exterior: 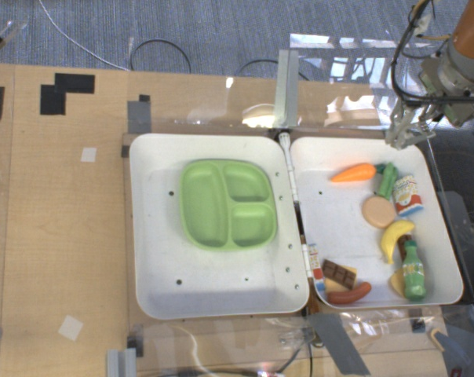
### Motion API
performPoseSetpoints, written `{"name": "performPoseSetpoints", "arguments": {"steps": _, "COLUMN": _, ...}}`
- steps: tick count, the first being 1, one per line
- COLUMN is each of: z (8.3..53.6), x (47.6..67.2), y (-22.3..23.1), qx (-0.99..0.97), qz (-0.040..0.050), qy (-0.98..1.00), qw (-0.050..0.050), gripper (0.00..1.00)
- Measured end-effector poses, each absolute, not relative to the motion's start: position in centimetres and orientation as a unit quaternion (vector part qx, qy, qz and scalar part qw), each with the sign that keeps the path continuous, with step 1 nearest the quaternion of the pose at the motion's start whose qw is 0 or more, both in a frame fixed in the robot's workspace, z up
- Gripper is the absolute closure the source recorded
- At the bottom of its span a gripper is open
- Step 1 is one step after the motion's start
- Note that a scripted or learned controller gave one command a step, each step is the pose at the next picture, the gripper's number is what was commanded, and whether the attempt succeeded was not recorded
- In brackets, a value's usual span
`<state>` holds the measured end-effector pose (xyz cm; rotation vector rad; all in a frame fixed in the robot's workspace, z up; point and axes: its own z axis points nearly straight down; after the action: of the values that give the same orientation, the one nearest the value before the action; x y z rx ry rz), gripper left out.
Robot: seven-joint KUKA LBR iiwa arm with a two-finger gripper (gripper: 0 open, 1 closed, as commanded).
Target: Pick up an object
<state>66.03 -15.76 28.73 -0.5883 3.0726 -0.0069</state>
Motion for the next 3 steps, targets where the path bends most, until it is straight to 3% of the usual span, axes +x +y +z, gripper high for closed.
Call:
{"name": "performPoseSetpoints", "arguments": {"steps": 1, "z": 22.8, "x": 61.4, "y": -10.9, "qx": -0.189, "qz": 0.0011, "qy": 0.982, "qw": 0.003, "gripper": 1.0}}
{"name": "performPoseSetpoints", "arguments": {"steps": 2, "z": 21.0, "x": 53.6, "y": -20.1, "qx": -0.319, "qz": -0.0028, "qy": 0.948, "qw": 0.003, "gripper": 1.0}}
{"name": "performPoseSetpoints", "arguments": {"steps": 3, "z": 16.6, "x": 49.9, "y": -15.3, "qx": -0.286, "qz": 0.0003, "qy": 0.958, "qw": 0.003, "gripper": 1.0}}
